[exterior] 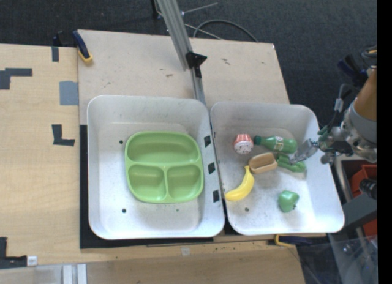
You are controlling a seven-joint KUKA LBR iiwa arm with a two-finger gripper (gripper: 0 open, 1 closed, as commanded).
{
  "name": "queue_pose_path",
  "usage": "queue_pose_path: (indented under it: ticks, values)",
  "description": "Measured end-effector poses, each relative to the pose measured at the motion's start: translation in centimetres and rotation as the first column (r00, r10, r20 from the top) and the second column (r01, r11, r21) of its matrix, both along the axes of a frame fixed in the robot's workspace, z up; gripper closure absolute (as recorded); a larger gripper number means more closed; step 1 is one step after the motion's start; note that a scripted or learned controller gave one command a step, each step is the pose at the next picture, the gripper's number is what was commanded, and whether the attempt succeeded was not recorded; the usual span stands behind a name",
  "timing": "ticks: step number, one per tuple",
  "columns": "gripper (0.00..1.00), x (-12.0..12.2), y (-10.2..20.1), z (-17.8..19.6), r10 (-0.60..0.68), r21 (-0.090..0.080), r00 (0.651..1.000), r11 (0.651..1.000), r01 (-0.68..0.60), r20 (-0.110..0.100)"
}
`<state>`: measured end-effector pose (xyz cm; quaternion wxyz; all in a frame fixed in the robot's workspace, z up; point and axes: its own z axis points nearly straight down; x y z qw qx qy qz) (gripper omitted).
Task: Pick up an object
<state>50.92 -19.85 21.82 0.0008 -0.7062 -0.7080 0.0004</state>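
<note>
The right bin (318,212) holds several toy items. A yellow banana (241,188) lies near its left wall, with a tan block (263,163) just above it. A pink and white round piece (243,144) sits at the upper left. A dark green bottle (275,144) lies on its side, and a smaller green piece (293,166) rests below it. A green pepper (288,201) sits toward the front. My gripper (305,150) hangs over the bin's right side, just right of the bottle and the smaller green piece. I see nothing held in it.
A green divided plate (164,166) lies in the left bin (101,154). A slanted metal rail (174,26) ends at the bins' shared wall. The arm's orange-banded wrist (366,102) stands past the right bin's right rim.
</note>
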Motion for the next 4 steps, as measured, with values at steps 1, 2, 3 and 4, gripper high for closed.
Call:
queue_pose_path:
  ticks: [1,2,3,4]
  values:
    - [0.00,0.0,0.0,0.0,-0.001,0.000,1.000,1.000,0.001,0.000]
    - [0.00,-0.6,0.5,-6.3,-0.001,0.001,1.000,1.000,0.001,-0.006]
    - [0.00,0.0,1.2,-12.1,-0.001,0.002,1.000,1.000,0.001,-0.006]
    - [0.00,0.0,1.3,-12.9,-0.001,-0.002,1.000,1.000,0.001,0.000]
